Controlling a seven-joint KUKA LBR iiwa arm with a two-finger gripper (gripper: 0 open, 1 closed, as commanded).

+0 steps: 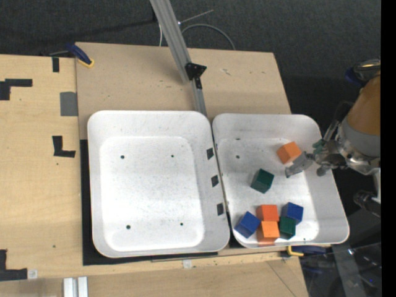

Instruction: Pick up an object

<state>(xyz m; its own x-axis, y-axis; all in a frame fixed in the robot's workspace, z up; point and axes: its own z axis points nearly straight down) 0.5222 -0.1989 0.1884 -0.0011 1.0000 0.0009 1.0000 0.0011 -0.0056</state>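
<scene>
Grey arm [362, 138] — orange band, metallic gripper [303, 164].

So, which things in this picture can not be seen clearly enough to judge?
- Claw, camera view: small and blurred, so its grip state and whether it touches the orange block are unclear.
- Block cluster at the right bin's near wall: blocks hide each other's sides.
- Arm: cut off by the right edge.

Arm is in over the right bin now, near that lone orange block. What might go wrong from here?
Two risks, as I judge it. The gripper sits right beside the orange block, which lies near the right bin's far wall; a closing finger may push it against the wall rather than grasp it. The blocks at the near edge, such as the blue block, are packed touching, so a grasp there may jam or lift nothing.
</scene>
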